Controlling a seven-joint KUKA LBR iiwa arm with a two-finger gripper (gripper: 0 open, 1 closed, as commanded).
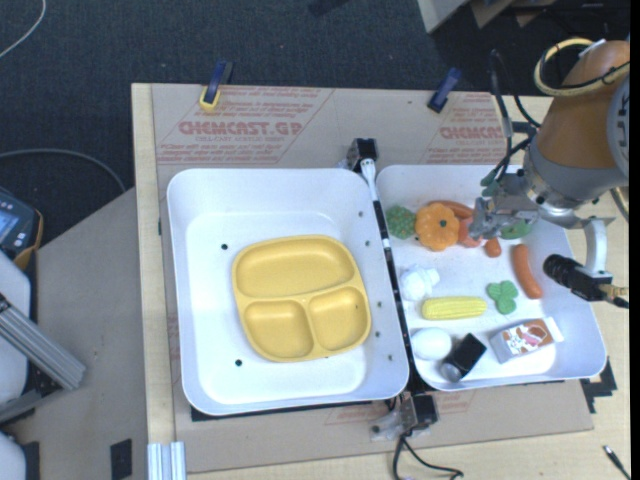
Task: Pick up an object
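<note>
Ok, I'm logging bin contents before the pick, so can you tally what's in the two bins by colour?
Yellow: 2, the divided tray and corn cob
Orange: 2, the pumpkin and sausage
Green: 2, the leafy pieces
White: 2, the lumps
Black: 1, the small block
Red and white: 1, the carton
Total: 10

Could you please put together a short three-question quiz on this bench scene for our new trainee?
1. True or false: the yellow divided tray lies in the left bin.
2. Which item lies nearest the gripper? A) the corn cob B) the orange pumpkin C) the white egg
3. Fill in: the small carton sits near the right bin's ______ corner (front right or back left, as the camera sees it).

Key: 1 true; 2 B; 3 front right.
</note>
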